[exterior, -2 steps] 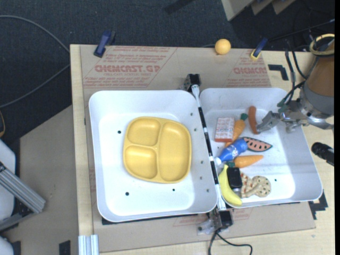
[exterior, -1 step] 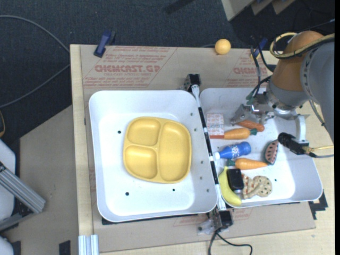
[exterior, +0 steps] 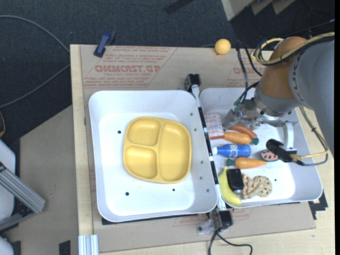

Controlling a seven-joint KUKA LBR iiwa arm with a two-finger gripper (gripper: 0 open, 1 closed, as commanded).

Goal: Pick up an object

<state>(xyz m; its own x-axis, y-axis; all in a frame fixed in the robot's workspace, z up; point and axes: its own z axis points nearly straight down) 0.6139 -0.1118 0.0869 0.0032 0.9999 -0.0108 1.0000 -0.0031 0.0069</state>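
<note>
This looks like a robotics lab. A counter (exterior: 79,142) topped with brown protective paper printed "CHEMCAST GP" carries two shallow white bins clamped side by side; the left bin (exterior: 101,121) holds a yellow divided plate (exterior: 157,149). Right of that bin, the other bin (exterior: 305,179) holds toy food under a grey industrial arm (exterior: 313,68) trailing cables. Dark carpet (exterior: 48,15) lies beyond the left bin, and aluminium framing (exterior: 21,187), probably a rig, stands to its left.
</note>
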